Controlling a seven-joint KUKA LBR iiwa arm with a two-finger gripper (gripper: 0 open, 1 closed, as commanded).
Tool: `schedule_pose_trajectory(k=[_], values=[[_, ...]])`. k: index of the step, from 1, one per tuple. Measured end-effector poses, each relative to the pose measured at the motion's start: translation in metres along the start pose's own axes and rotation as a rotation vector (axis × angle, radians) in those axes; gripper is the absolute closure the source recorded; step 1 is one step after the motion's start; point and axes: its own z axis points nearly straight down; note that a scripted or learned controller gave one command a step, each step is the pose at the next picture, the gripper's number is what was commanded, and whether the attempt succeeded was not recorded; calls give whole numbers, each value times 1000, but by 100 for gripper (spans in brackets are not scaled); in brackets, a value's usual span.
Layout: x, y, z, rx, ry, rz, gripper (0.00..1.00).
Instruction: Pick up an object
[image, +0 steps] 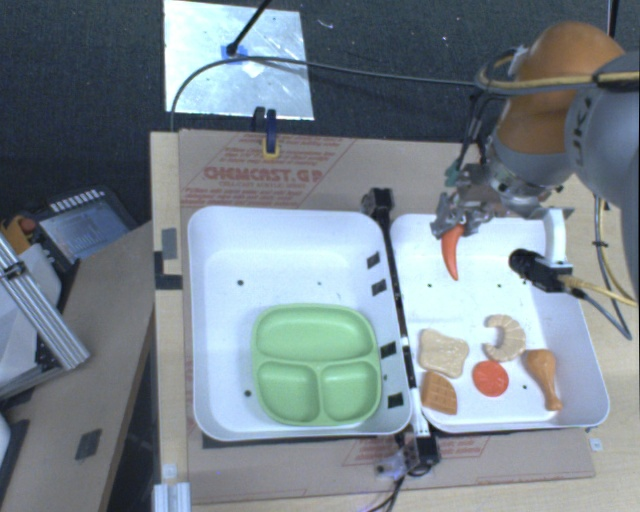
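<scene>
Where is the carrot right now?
The carrot hangs from the gripper, pinched between its fingers over the far part of the right bin.

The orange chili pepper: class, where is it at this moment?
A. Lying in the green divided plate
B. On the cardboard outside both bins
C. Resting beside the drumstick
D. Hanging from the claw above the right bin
D: the orange chili pepper hangs point-down between the claw fingers, over the right bin.

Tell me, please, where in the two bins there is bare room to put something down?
The left bin is bare along its far half, beyond the green tray. The right bin is bare mid-floor, between the hanging carrot and the toast. Its near end is crowded: toast, shrimp, tomato slice, drumstick.
</scene>
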Motion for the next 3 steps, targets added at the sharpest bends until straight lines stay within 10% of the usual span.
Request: schedule_pose_trajectory(k=[3], values=[[153, 2, 27, 0, 0, 1, 100]])
